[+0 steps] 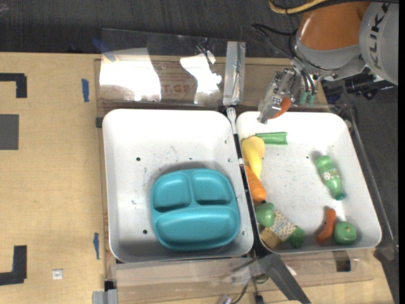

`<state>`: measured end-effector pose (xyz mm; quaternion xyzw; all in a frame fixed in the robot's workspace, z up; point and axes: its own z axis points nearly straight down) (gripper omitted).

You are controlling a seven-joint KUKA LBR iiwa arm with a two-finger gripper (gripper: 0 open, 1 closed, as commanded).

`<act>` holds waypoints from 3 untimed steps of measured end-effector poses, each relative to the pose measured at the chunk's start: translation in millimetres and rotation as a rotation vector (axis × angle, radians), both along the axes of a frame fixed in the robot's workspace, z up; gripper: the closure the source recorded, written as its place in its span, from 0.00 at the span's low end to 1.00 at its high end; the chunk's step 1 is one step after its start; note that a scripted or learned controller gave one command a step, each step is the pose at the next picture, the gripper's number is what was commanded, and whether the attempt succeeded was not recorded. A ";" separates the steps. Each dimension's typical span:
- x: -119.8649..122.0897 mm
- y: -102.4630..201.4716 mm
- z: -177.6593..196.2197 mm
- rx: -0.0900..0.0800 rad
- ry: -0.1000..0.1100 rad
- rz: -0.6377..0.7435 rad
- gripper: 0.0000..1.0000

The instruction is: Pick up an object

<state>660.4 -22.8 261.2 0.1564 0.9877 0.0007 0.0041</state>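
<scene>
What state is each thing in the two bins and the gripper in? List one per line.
blue tray: lying flat, compartments up, in the left bin
banana: lying against the right bin's left wall
carrot: lying below the banana
green bottle: on its side
green apple: resting near the front corner
gripper: raised over the back rim, holding nothing visible

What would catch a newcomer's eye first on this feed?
Probably the teal divided tray, sitting alone in the left bin. Next, the toy food scattered in the right bin, with a yellow banana along its left wall. The gripper hovers over that bin's far left corner.
</scene>
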 end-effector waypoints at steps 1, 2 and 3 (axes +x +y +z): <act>-10.1 17.4 -9.1 -0.001 0.004 0.208 1.00; -6.4 19.3 26.9 -0.002 -0.004 0.283 1.00; 5.2 13.9 39.7 -0.004 -0.003 0.538 1.00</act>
